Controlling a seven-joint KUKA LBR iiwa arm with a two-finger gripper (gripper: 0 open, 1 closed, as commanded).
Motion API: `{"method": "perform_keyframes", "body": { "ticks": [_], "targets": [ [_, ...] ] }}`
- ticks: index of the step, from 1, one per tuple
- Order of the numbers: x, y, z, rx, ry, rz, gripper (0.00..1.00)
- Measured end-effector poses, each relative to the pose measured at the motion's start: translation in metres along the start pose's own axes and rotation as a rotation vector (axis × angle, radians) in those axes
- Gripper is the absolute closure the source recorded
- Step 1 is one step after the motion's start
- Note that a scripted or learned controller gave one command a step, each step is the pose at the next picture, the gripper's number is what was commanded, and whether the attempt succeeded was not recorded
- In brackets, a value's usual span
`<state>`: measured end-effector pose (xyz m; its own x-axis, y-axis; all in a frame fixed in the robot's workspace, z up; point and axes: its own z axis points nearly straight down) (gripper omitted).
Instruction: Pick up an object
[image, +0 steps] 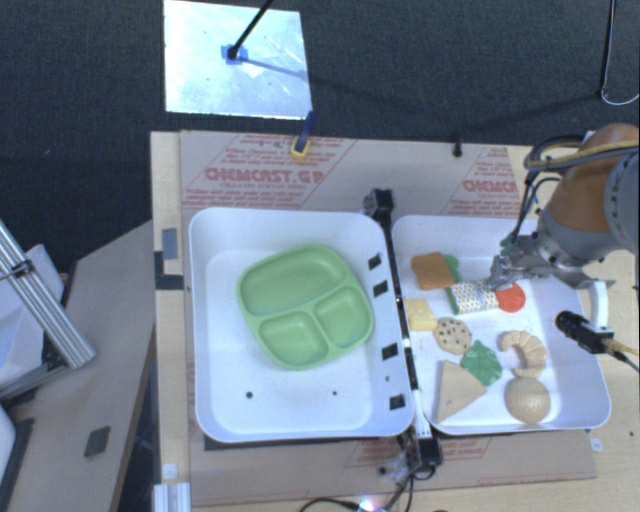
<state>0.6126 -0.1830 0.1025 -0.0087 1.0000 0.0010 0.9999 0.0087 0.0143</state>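
The fingers of the grey two-finger gripper hang low in the right white bin, their tips just beside a white speckled block and a round red-orange piece; whether they are apart, together or clamped on anything cannot be told, since the wrist hides them. The grey arm with its orange band reaches in from the right over the bin's far right corner. In that bin an orange-brown toast-like slab lies on a green leaf at the upper left, a pale yellow square below it, then a tan spotted cookie, a dark green leafy piece, a beige wedge, a curved croissant-like pastry and a round beige bun near the front. The left white bin holds a light green divided plastic tray. Both bins rest on the desk.
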Motion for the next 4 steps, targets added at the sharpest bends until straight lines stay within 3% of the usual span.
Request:
{"method": "perform_keyframes", "body": {
  "ticks": [2,4],
  "targets": [
    [0.002,0.005,-0.119,0.006,-0.003,0.002,1.00],
    [0.102,-0.006,-0.131,0.013,0.000,0.000,1.00]
  ]
}}
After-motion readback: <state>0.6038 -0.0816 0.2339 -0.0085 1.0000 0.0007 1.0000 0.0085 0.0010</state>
